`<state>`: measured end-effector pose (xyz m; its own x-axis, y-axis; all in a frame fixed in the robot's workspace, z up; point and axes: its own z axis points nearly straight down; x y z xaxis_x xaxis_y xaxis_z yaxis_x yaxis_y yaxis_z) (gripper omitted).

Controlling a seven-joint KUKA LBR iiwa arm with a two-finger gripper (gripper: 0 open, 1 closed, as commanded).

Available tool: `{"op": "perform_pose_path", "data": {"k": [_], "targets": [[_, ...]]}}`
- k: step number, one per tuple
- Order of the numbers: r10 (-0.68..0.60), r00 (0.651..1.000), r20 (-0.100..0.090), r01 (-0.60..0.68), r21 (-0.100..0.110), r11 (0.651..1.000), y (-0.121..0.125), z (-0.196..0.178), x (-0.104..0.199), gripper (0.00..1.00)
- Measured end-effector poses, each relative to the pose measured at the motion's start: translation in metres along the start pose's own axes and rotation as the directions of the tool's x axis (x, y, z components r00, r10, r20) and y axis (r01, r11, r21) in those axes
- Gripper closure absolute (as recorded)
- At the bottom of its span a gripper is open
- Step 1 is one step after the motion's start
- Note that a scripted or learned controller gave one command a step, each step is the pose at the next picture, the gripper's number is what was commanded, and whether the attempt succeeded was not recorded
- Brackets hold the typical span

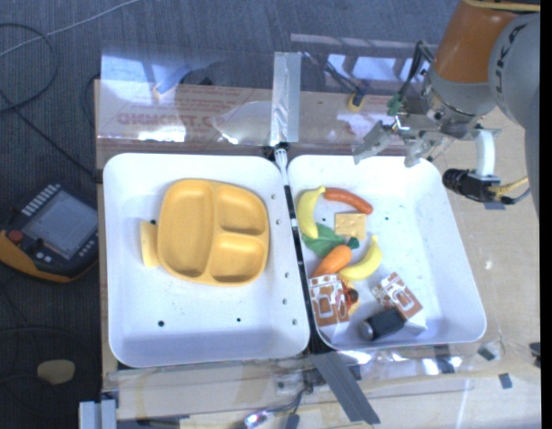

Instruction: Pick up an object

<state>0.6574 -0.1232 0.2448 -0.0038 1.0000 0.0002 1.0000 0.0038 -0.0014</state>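
Overhead, the gripper is seen above the far edge of the right bin, carried by the grey arm with its orange band at the upper right. Its two fingers are spread apart and nothing is held between them.

Inside the right bin a cluster of objects is gathered toward the left and near side. A yellow banana is laid along the left wall, with a red sausage-shaped piece just to its right and a pale cracker square below that. A green leafy piece is seen touching an orange carrot, and a second banana is curved just to the carrot's right. Nearer the front, two patterned brown-and-white packets are placed, and a dark cylinder is lying between them at the near edge.

In the left bin a yellow divided plate is set, and a pale yellow piece is tucked at its left edge.
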Motion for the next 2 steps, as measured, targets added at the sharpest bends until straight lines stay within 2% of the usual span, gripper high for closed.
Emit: {"op": "perform_pose_path", "data": {"k": [1,2], "targets": [[-0.039,0.999,0.003,0.039,-0.001,0.999,-0.0049,0.1477,0.0006,0.00],[-0.040,0.999,0.000,0.040,0.008,0.999,-0.0068,0.1408,0.0012,1.00]]}}
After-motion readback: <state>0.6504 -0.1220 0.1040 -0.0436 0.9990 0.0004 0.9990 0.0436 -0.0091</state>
